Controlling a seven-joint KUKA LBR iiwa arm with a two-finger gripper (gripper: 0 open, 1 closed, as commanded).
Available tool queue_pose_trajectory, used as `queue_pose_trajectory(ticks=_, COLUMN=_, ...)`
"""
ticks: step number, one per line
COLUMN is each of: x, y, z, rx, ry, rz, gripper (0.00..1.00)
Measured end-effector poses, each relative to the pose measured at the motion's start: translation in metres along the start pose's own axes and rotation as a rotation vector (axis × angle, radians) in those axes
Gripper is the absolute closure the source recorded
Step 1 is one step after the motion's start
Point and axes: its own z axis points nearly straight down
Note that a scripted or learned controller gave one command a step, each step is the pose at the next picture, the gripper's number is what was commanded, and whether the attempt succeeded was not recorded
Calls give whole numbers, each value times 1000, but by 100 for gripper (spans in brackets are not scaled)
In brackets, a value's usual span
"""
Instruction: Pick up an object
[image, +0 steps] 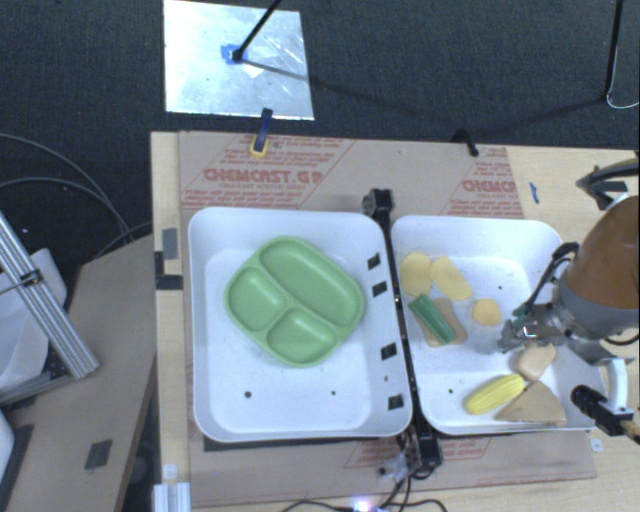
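**Item count: both bins**

You have two white bins: the left bin (215, 400) and the right bin (470, 238).

Left bin: one green divided plate (293, 299).

Right bin, as far as you can count:
- three round yellow pieces (416, 270) (451, 281) (487, 312)
- one green block (432, 317)
- one yellow corn cob (494, 393)
- one tan wedge (532, 405)
- one pale piece (537, 360), kind unclear

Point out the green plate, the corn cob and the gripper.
green plate (294, 300): camera view, on the ridge where its three compartments meet.
corn cob (494, 394): camera view, middle of the yellow cob.
gripper (522, 335): camera view, at the fingertips over the right bin.
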Motion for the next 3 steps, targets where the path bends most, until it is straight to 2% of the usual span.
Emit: queue_pose_trajectory(ticks=3, x=0, y=4, z=-32, rx=-10, ry=-1, rz=0, gripper=100)
